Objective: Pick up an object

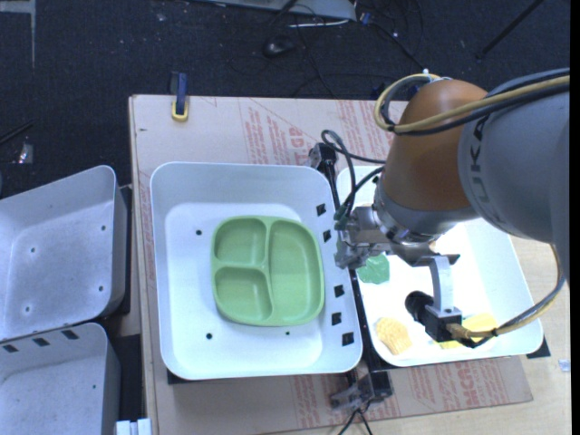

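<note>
My gripper (348,254) hangs under the arm's orange and grey wrist, over the left edge of the right bin (507,270). A small green object (373,269) lies in that bin just to the right of the gripper, partly hidden by the wrist. I cannot tell whether they touch. A ridged yellow object (392,335) rests near the bin's front left corner. Another yellow piece (478,323) lies by the front rim.
The left bin (181,243) holds a pale green divided plate (268,271) in its middle. A grey bracket with a black cylinder (422,307) hangs off the arm over the right bin's front. Cables run along the gap between the bins. Spare white bins (54,243) sit at far left.
</note>
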`<control>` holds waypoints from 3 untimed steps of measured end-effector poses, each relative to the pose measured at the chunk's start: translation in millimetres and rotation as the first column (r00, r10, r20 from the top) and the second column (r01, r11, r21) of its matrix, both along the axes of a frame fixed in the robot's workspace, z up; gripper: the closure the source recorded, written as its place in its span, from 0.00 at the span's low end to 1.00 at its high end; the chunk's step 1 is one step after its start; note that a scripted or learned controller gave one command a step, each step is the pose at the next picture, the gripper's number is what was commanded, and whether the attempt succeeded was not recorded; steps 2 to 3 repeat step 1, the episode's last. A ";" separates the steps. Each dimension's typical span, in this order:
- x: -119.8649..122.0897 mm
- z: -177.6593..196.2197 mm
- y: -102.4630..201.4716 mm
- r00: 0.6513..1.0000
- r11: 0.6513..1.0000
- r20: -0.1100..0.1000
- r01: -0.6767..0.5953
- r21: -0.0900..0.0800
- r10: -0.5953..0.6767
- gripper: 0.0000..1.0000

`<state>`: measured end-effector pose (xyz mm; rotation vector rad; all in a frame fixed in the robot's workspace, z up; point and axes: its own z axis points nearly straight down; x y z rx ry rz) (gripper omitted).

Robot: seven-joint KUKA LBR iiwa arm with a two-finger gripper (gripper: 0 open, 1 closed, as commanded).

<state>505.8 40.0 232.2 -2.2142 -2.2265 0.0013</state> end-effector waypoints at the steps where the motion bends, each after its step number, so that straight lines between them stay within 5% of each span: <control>1: -7.6 9.6 52.3 1.000 1.000 0.002 -0.002 0.001 0.002 1.00; 3: -7.6 9.6 52.3 1.000 1.000 0.002 -0.002 0.001 0.002 1.00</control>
